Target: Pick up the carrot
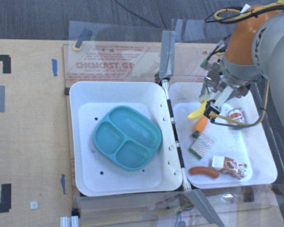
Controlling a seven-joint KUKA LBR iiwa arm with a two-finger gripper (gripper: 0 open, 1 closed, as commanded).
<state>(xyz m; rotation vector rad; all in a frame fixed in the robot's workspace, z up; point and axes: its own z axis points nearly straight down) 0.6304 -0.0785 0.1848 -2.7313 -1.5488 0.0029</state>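
**Fingers down at the carrot's top end, grip unclear**

Fingers (216,104) slant down and leftward into the right-hand bin, their dark tips at the upper end of the carrot. From this angle they overlap each other, so I cannot tell whether they are spread or closed, nor whether anything sits between them.

Starting at the left, the table (28,126) carries only black corner marks and strips of blue tape. The left bin (80,96) holds a turquoise divided plate (127,137), lying flat and well apart from the work.

Across the hinged strip between the bins, the right bin (260,171) is crowded. A banana (197,112) lies just above the carrot (201,124), apparently touching it, and the tips come down right where the two meet. That tight spacing probably explains the tilted approach. Just below the carrot is a checkered packet (201,145); a sausage (203,172) and a red-and-white carton (231,166) lie near the front wall. A small red-and-white container (235,115) sits to the right, partly behind a looping cable.

The arm (248,41) covers the bin's back right corner, and its wrist hides whatever lies beneath. The carrot's upper end is hidden by the tips, so contact cannot be confirmed.
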